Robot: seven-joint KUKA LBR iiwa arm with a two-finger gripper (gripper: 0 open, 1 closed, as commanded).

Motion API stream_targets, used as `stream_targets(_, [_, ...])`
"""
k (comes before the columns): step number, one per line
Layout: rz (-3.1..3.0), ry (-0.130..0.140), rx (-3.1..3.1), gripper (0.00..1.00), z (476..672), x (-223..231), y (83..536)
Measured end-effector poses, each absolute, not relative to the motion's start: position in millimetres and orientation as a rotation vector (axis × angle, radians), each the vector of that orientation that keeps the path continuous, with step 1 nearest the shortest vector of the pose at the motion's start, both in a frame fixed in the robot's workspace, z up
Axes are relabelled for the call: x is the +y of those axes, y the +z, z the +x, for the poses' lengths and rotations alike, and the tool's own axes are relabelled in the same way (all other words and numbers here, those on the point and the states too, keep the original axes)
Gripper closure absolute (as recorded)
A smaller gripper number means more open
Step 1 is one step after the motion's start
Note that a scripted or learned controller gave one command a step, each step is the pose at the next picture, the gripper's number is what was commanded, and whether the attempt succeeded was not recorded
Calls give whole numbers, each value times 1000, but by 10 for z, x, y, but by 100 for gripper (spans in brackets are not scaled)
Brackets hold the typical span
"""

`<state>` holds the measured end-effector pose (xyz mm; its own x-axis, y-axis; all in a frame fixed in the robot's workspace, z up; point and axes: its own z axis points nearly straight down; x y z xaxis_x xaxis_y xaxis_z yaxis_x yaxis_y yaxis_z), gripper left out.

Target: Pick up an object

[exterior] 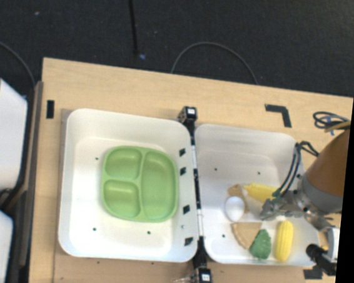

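the objects lay clustered in the right shallow white bin, toward its near right part. a yellow corn-shaped toy stood with its long axis running near to far, close to the bin's front wall. a green leafy toy sat just left of it, resting against a tan wedge-shaped slice whose point aimed toward the bin's front. a white egg-shaped object lay just above the wedge, roundish with no clear long axis. a yellow banana-like toy lay with its long axis left to right, slightly tilted, with a small tan piece at its left end.

the gripper hung low among these things, between the banana-like toy and the corn-shaped toy, right of the egg. whether it was released or clenched could not be told, as the dark metal parts blurred together, and nothing was clearly seen between them. the grey arm with its orange band came in from the right.

the left shallow white bin held a green divided plastic tray near its middle, with bare white floor all around it. the far and left parts of the right bin were bare floor. the wooden counter showed around both bins.
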<state>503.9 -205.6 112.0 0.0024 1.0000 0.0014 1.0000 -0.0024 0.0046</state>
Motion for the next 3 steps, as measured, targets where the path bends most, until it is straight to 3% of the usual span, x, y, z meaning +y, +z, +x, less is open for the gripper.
stream_targets(3, [2212, 4, 2223, 100, 5216, -2050, 2493])
